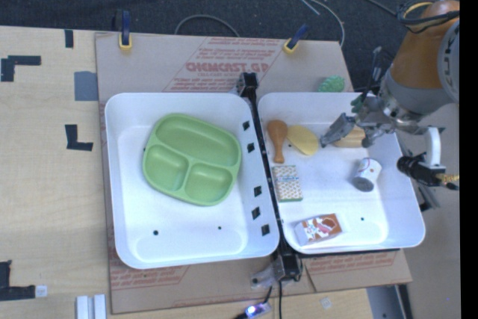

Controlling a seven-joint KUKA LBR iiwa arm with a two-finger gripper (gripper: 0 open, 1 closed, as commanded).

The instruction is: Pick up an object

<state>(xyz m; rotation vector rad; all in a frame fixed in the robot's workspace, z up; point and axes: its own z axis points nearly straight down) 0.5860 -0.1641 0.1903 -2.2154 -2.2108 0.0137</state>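
Red-and-white packet [320, 228]: lies flat at the near edge of the right bin [407, 231], well apart from the gripper; being thin and flush with the floor, it would likely be hard to get fingers under.
Patterned card-like pack [287, 183]: flat against the divider side of the right bin, just beyond the packet; its closeness to the wall leaves little room for a finger on that side.
Small grey-and-white cup-like object [365, 174]: tipped on its side in the middle of the right bin, near the gripper and free on all sides, so it looks the easiest candidate to pick up.
Green compartment plate [193, 158]: sits alone in the left bin [123, 235], right way up; too broad for a two-finger grasp, I judge.
Brown wooden spoon [278, 138]: bowl end farther, handle pointing nearer, close to the divider.
Yellow rounded piece [303, 139]: just beside the spoon, touching or nearly so.
Gripper [337, 132]: low over the far part of the right bin, reaching in from the right with its dark fingers pointing toward the yellow piece; whether they are apart or together I cannot tell, and nothing shows between them.
Tan stick-like object [348, 142]: lies under the gripper, partly hidden.
Green scrap [333, 84]: outside the bin on the cardboard [216, 63] beyond.
Task stage: nothing is lifted yet; the objects all rest on the bin floors.
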